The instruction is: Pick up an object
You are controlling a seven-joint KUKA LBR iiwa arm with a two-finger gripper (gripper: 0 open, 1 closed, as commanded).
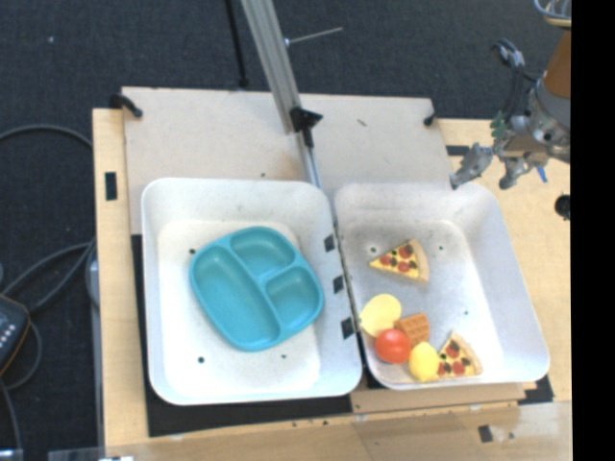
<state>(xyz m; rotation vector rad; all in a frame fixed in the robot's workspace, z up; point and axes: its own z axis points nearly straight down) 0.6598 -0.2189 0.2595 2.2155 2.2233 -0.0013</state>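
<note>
— Orange and red, that is what we notice first: a pizza slice [401,259] lying flat in the right bin [500,229], its long axis running left-right, tip toward the left bin [173,219].

— We agree. A second pizza slice [459,356] lies near the front edge, beside a tomato [391,345], two yellow pieces [381,311] and a waffle-like piece [415,327]. A teal divided plate [256,286] sits in the left bin.

— And the end effector [492,164]?

— We see it hovering beyond the right bin's far right corner, fingers spread, gripping nothing.
</note>
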